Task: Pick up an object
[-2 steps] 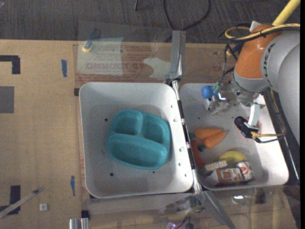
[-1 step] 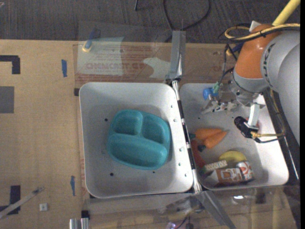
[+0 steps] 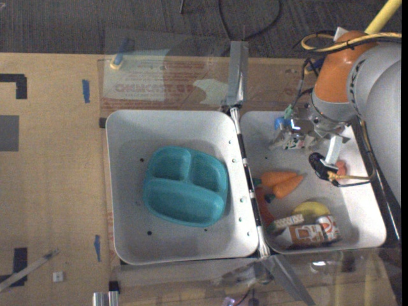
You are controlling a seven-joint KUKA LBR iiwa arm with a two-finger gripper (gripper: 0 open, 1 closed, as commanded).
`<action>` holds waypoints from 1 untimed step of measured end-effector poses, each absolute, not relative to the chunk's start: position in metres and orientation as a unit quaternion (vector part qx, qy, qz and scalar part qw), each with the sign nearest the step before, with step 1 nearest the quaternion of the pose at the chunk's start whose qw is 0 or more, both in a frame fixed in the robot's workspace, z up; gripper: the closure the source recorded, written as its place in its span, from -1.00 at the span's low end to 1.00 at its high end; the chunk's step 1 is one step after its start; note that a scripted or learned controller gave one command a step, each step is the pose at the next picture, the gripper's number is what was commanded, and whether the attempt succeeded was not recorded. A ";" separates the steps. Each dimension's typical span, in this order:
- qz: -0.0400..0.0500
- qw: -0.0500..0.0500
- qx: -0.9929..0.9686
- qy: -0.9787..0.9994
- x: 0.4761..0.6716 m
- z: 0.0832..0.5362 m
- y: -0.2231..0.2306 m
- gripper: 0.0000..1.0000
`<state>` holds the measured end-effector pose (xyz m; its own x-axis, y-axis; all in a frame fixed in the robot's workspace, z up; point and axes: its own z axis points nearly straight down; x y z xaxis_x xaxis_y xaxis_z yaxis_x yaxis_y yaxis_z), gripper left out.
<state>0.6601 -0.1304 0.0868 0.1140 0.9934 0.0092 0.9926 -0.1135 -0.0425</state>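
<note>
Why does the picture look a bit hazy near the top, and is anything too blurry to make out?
In the camera view, a clear sheet above the left bin catches pale glare, washing out its lettering; the gripper is small and soft, so its details blur; the teal tray is evenly lit and sharp enough, with only faint shadow at its edge.

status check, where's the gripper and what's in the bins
Gripper low over right bin's far end, nothing seen held. Carrot, banana, packet lying nearer. Teal divided plate in left bin.
</note>
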 end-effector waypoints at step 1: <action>0.016 0.021 -0.747 -0.664 0.657 0.094 -0.134 1.00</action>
